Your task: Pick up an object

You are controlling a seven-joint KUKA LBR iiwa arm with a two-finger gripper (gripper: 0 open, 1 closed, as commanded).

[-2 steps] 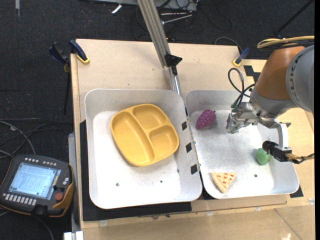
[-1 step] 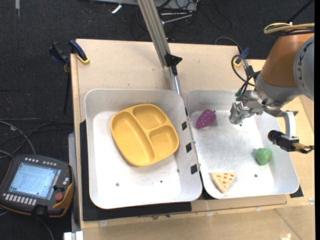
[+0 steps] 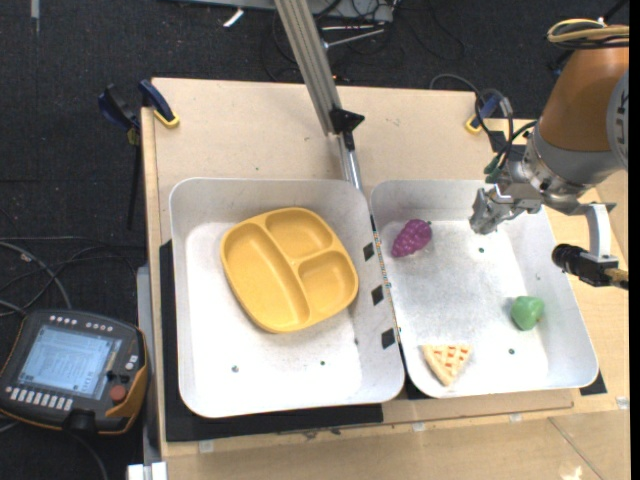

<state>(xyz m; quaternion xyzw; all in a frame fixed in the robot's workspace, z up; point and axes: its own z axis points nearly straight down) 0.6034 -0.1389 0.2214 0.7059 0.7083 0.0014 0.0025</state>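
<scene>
Bench (image 3: 250,128): carries two white bins side by side.
Left bin (image 3: 200,368): holds a yellow divided plate (image 3: 290,268), lying flat near the middle.
Right bin (image 3: 560,353): holds three loose items, well apart, so each probably leaves room for a grasp.
Grapes (image 3: 411,237): purple, near the left wall.
Green piece (image 3: 527,312): near the right wall.
Waffle (image 3: 446,361): wedge, front of bin.
Gripper (image 3: 484,218): over the right bin's far part, between grapes and right wall; nothing between the fingers; their spread cannot be told.
Likely pick: grapes, nearest.

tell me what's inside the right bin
The right bin holds a purple grape bunch, a green toy and a waffle wedge. The gripper covers a patch of its far floor.
</scene>
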